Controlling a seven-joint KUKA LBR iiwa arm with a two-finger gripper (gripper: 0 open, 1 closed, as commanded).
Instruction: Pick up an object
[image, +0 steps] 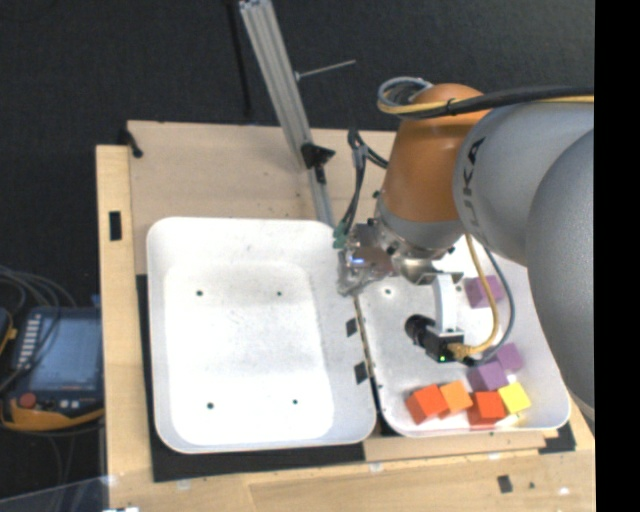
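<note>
While the tool (358, 262) is parked over the top-left corner of the right bin (395, 345), right by the rim shared with the left bin (250, 330), no block is seen in it, so the pick is best counted as not done yet. Whether the tool is wide or narrow can't be told tbh, since it's viewed from above and mostly covered by the arm (430, 170).

The candidates are all found in the right bin. Three orange blocks (457, 396) and a yellow block (515, 398) are lined up along the near edge. Purple blocks (490, 376) are spotted just behind them, with one more set further back beside the wrist. All of these are kept well apart from the tool, so pretty much everything is left: one has to be chosen, reached, closed on and raised.

Quite a bit is hidden too. The right side of that bin is covered by the arm, so more stuff could be sat there unseen. The patch directly under the tool can't be made out either.
</note>
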